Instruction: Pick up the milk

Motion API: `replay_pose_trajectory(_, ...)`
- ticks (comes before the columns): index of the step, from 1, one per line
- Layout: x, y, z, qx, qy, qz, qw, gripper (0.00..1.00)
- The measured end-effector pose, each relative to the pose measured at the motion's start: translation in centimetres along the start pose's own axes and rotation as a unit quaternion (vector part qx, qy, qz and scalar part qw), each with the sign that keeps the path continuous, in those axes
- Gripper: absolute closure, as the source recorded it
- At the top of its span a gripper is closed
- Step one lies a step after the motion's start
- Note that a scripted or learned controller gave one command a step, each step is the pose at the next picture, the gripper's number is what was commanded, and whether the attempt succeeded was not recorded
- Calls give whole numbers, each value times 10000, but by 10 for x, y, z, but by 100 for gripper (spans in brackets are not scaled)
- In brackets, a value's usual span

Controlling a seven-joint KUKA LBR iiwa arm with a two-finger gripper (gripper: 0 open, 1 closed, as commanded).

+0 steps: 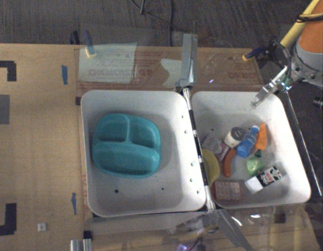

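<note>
The milk (265,179) is a small white carton with black cow patches. It lies on its side near the front right corner of the right bin (297,184). My gripper (257,100) hangs over the bin's back right corner, well behind the milk and apart from it. Nothing is visible in its grasp.
The right bin also holds a blue bottle (247,142), an orange carrot (262,136), a white jar (234,136), a green item (253,165), a sausage (228,162), a banana (211,164) and a brown box (228,190). A teal divided plate (126,144) lies in the left bin (172,197).
</note>
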State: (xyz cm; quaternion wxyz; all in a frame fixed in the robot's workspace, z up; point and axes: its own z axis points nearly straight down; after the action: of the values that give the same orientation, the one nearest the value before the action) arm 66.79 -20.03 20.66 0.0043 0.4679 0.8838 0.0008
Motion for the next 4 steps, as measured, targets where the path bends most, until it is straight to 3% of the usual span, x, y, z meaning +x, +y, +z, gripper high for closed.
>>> replay_pose_trajectory(1,68,44,-57,-8,1,-621,9981,0)
replay_pose_trajectory(2,67,45,-68,-40,-26,-615,9981,100)
replay_pose_trajectory(3,67,44,-68,-38,-23,-611,9981,0)
replay_pose_trajectory(4,32,-81,-11,12,13,-814,9967,0)
